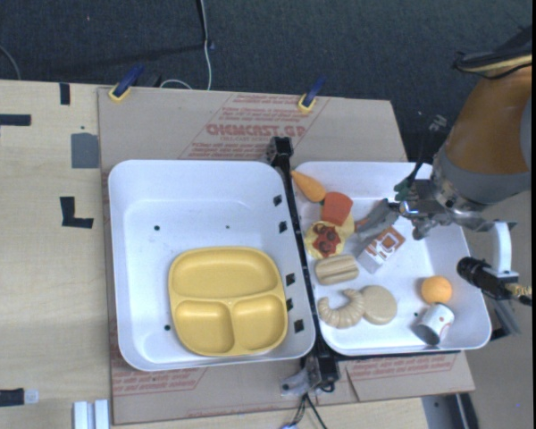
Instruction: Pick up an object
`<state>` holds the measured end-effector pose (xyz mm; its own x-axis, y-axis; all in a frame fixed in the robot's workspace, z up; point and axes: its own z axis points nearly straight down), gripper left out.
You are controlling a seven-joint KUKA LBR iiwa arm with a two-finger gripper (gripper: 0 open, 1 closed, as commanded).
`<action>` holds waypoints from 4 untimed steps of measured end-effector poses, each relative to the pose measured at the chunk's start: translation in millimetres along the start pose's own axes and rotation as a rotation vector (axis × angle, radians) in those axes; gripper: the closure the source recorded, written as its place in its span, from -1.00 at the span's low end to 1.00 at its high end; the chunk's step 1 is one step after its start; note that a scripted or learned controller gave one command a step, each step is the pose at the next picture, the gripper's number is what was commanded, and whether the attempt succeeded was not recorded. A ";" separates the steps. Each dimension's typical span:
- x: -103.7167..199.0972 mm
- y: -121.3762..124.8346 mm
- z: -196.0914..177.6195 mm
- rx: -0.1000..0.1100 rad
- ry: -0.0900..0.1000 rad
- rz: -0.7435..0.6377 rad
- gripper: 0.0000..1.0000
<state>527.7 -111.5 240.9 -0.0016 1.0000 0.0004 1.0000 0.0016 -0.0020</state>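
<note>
The right bin (456, 239) holds several toy foods: an orange carrot (308, 186), a red block (337, 207), a pizza slice (325, 238), a tan bun (336, 269), a croissant (339, 309), a round biscuit (379, 304), an orange fruit (436, 289), a white can (433, 322) and a small white-and-orange carton (381, 247). My gripper (409, 206) hangs over the upper right part of this bin, just above and right of the carton. A grey piece (369, 221) lies between the gripper and the red block. I see nothing held.
The left bin (143, 204) holds a yellow divided plate (228, 298). Black clips run along the wall between the bins (293, 231). The arm's grey and orange body (491, 132) covers the right bin's far right corner.
</note>
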 end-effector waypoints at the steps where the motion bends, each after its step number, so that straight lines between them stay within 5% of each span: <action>1: 12.4 49.2 97.6 0.002 0.000 -0.002 -1.00; 2: 12.4 103.5 154.8 -0.010 0.001 -0.004 -1.00; 3: 17.2 134.2 158.6 0.020 0.002 -0.005 -1.00; 4: 16.9 134.5 146.1 0.016 0.002 -0.002 1.00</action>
